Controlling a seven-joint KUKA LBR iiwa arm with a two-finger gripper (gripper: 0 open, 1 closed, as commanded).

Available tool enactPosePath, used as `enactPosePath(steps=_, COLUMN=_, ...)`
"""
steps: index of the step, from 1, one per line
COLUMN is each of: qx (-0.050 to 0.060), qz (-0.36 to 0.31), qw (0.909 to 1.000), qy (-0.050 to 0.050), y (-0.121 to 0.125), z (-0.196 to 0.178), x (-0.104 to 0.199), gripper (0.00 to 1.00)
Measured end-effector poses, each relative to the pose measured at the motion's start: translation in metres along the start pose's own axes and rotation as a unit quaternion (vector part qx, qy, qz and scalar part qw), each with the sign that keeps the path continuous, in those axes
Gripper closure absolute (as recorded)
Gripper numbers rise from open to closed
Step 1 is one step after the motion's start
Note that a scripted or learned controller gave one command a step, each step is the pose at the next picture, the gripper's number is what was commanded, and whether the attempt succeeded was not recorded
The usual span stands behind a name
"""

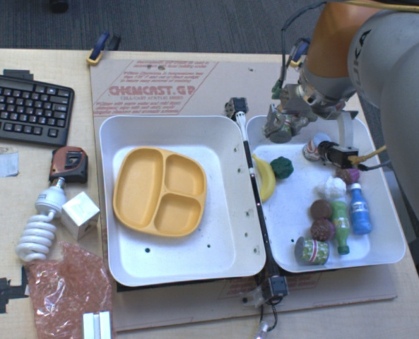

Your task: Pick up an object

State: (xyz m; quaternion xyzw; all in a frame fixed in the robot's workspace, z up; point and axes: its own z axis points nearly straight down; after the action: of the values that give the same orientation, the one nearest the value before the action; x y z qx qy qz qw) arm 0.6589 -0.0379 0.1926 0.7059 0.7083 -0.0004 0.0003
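Tool sits over the far rim of the right bin; cannot tell its state from this view, nothing seen held. Nearest candidates: green lump and banana, touching, just below the tool by the bin divider. Suggest descending onto the green lump, clear of the wall. Lump is small, dark green, rounded. Further out: blue bottle, green bottle, clustered tight. Left bin holds a yellow tray.
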Motion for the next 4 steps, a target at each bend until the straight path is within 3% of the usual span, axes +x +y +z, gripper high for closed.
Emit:
enactPosePath(steps=1, qx=0.000, qz=0.000, qw=1.0000, qy=0.000, y=0.000, z=-0.017, x=0.045, gripper=1.00)
enactPosePath(steps=2, qx=0.000, qz=0.000, qw=1.0000, qy=0.000, y=0.000, z=-0.024, x=0.116, gripper=1.00)
enactPosePath(steps=3, qx=0.001, qz=0.003, qw=1.0000, qy=0.000, y=-0.105, z=0.000, x=0.079, gripper=1.00)
enactPosePath(steps=4, qx=0.000, qz=0.003, qw=1.0000, qy=0.000, y=-0.140, z=0.000, x=0.025, gripper=1.00)
